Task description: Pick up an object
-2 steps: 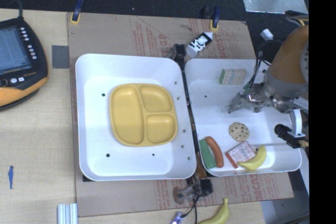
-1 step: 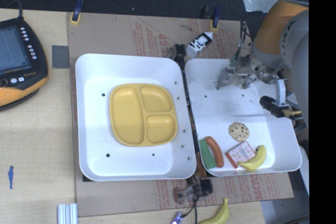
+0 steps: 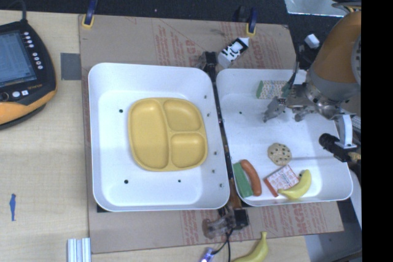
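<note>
The right bin (image 3: 239, 95) holds a round cookie (image 3: 279, 153), a red sausage (image 3: 250, 177) beside a green piece (image 3: 241, 181), a red-and-white packet (image 3: 282, 178), a yellow banana (image 3: 298, 186) and a green-and-white packet (image 3: 267, 89). My gripper (image 3: 286, 112) hangs over the upper middle of this bin, just below the green-and-white packet and above the cookie. Its fingers (image 3: 272, 112) are spread open with nothing between them. The grey and orange arm (image 3: 334, 64) comes in from the right and hides the bin's right side.
The left bin (image 3: 104, 181) carries a yellow divided plate (image 3: 167, 133). A second banana (image 3: 258, 248) lies on the cardboard in front of the bins. A black-and-white object (image 3: 233, 51) sits behind them. An orange teach pendant (image 3: 18, 73) rests at far left.
</note>
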Motion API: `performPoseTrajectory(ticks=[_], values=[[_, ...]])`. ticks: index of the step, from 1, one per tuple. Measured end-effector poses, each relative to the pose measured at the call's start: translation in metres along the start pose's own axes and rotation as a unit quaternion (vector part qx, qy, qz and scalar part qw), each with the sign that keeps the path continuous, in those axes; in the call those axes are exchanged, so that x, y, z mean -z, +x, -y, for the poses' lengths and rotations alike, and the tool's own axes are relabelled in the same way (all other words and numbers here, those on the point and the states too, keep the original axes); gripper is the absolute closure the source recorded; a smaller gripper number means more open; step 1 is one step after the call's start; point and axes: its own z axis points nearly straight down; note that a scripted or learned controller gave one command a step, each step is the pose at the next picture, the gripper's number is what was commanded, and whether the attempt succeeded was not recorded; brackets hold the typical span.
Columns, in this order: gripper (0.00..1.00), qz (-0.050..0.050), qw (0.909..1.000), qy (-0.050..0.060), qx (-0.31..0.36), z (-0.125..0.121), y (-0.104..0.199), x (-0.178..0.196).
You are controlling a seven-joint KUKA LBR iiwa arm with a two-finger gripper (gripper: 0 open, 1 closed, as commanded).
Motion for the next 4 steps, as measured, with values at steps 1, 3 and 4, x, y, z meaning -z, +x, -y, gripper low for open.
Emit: performPoseTrajectory(ticks=[1, 3, 4], values=[[0.00, 0.000, 1.0000, 0.000, 0.000, -0.064, -0.028, -0.045], [0.00, 0.000, 1.0000, 0.001, 0.001, 0.062, -0.017, -0.038], [0.00, 0.000, 1.0000, -0.001, 0.000, 0.001, -0.051, -0.044]])
